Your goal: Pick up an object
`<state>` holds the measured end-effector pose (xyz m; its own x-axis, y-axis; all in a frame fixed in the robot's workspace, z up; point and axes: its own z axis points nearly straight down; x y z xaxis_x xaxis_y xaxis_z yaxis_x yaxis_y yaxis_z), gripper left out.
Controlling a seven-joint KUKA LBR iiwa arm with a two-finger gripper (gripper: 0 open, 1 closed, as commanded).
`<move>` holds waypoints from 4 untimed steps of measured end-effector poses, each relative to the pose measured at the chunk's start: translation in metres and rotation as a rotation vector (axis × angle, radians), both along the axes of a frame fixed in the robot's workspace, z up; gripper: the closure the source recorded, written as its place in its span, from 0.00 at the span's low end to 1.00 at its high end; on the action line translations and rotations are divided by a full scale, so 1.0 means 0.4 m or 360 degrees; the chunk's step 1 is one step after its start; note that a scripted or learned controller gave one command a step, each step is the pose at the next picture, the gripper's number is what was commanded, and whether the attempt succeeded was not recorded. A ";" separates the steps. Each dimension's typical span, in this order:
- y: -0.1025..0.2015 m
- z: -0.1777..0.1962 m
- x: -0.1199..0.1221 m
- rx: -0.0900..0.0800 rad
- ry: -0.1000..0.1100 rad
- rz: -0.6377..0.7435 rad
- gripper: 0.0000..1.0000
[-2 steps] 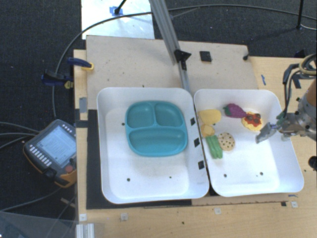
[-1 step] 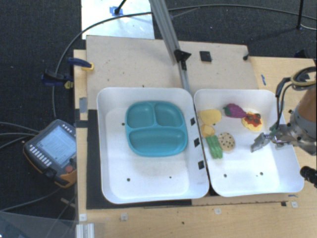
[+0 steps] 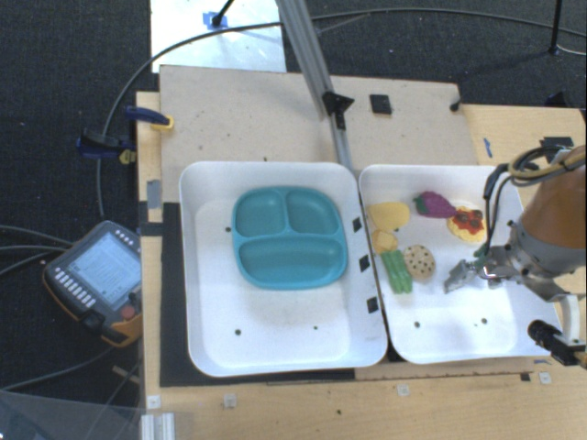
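Grey metal fingers [image 3: 456,278] of the gripper [image 3: 468,274] hang over bare white floor of the right bin [image 3: 459,333]; whether they are spread or closed cannot be told, and nothing shows between them. Nearest, just to their left, lies a cookie [image 3: 420,261], touching a green piece [image 3: 397,270]. Up and left sit two yellow pieces [image 3: 388,216]. Above the gripper are a purple piece [image 3: 434,204] and a pizza slice [image 3: 467,224]. Far to the left, the other bin [image 3: 206,337] holds a teal plate [image 3: 289,238].
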<state>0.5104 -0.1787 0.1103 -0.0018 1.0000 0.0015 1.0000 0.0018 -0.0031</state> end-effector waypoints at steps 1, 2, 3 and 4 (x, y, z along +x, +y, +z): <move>-0.003 0.035 0.004 -0.0003 -0.0010 0.0000 1.00; 0.018 0.182 0.014 -0.0006 -0.0017 0.0006 1.00; 0.034 0.337 0.026 -0.0006 -0.0019 0.0008 1.00; 0.034 0.472 0.031 -0.0006 -0.0019 0.0007 1.00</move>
<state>0.5226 -0.1653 0.2992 -0.0061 1.0000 -0.0026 0.9999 0.0062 0.0085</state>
